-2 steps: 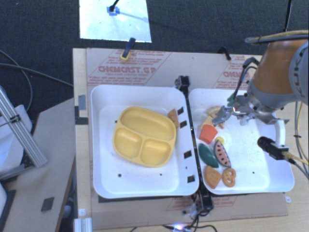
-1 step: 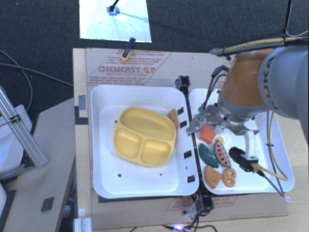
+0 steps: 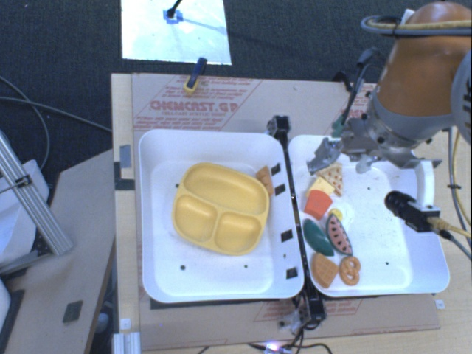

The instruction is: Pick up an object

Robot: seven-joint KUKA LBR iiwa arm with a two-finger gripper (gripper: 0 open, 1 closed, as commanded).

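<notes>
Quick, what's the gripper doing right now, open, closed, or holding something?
Gripper: over the right bin, above the toy food; open or closed cannot be told.

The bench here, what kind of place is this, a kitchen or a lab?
Likely a robot lab: a grey-and-orange arm reaches over two white bins holding toy food and a yellow divided tray.

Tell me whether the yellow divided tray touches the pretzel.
Apart. The camera view shows the yellow divided tray in the left bin and the pretzel in the right bin, with the bin walls between them.
</notes>
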